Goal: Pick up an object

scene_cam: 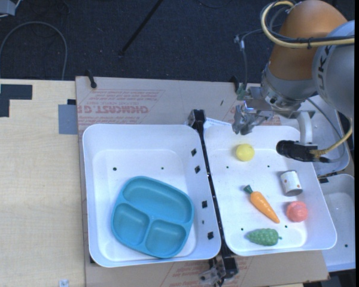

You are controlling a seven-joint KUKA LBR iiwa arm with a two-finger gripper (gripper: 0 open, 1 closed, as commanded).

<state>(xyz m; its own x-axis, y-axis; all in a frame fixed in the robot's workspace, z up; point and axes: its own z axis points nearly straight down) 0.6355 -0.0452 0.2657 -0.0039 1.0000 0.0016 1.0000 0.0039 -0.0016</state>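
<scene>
1. Five small things lie in the right bin (323,232): a yellow ball (245,152) near the far edge, a small cylinder (291,182) by the right edge, a carrot (262,203) mid-floor, a pink round thing (297,211) toward the near right corner, a green bunch (263,237) at the near edge.
2. The left bin (99,160) carries one blue divided plate (152,216), toward its near edge.
3. The gripper (245,124) hangs above the far edge of the right bin, just beyond the ball and apart from it. Nothing sits between its fingers. Whether they are spread or pressed together, I cannot tell; too small and dark against the wrist.
4. Step in hand, as I judge it: approach, before any grasp. No thing is lifted yet.
5. The nearest candidate is the ball. The next move calls for a short shift toward the near side to centre over it, then a straight descent. A ball may roll off if caught off-centre.
</scene>
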